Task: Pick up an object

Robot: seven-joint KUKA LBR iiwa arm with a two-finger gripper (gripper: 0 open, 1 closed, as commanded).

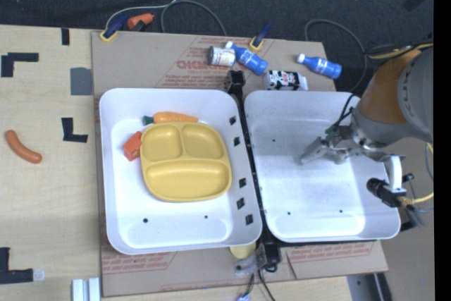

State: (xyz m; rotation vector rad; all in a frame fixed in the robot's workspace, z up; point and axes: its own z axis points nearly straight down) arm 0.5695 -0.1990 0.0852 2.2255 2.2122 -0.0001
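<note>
**Mia:** Where is the robot's hand?

**Ben:** The gripper [310, 154] is low inside the right bin [310, 222], near the middle. The grey arm [394, 106] comes in from three o'clock. The fingers [308, 154] point toward nine o'clock. They look close together with nothing between them, but they are small and a bit blurry, so I can't tell for sure.

**Mia:** What could it pick up?

**Ben:** The things in the bins are all in the left bin [120, 222]. A yellow plate [186, 160] with three parts sits in the middle. A carrot [175, 118] lies at the plate's twelve o'clock edge, touching it. A small orange and green toy [132, 144] sits at the plate's nine o'clock side, partly under the rim.

**Mia:** And outside the bins?

**Ben:** At twelve o'clock from the bins, on the brown board [141, 60], lie a blue bottle [251, 60], a white tube [221, 55] just beside it, a black and white pack [285, 80], and another blue bottle [320, 66]. Far out at nine o'clock, a toy sausage [22, 146] lies on the bench [42, 222], well apart from everything.
</note>
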